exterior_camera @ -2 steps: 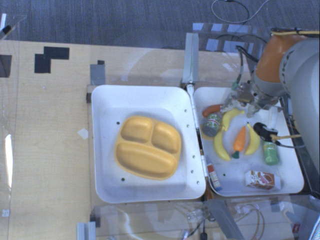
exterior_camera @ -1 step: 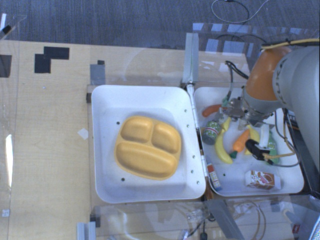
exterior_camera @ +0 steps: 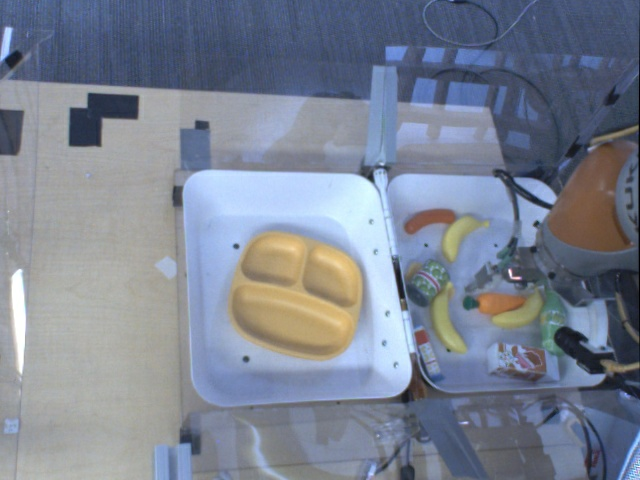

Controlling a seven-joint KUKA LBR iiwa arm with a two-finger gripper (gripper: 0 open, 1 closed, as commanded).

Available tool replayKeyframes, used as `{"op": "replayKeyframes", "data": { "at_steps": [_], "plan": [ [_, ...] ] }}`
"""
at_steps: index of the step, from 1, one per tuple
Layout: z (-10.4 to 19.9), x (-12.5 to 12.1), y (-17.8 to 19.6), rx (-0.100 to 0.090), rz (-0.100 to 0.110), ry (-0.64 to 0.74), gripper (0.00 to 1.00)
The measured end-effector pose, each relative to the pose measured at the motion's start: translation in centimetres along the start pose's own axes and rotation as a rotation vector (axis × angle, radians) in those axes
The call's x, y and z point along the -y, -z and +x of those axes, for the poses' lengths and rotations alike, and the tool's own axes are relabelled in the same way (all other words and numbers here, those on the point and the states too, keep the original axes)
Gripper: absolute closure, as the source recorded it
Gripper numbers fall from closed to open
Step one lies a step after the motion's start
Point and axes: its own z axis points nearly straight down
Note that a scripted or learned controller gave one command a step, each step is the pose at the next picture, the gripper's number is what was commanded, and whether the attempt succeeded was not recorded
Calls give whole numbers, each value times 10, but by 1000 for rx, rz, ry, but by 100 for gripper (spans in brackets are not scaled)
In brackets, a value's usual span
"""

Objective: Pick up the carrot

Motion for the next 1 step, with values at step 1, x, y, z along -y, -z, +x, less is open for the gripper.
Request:
{"op": "replayKeyframes", "data": {
  "at_steps": [1],
  "plan": [
    [1, -3, 9, -1, -3, 3, 100]
  ]
}}
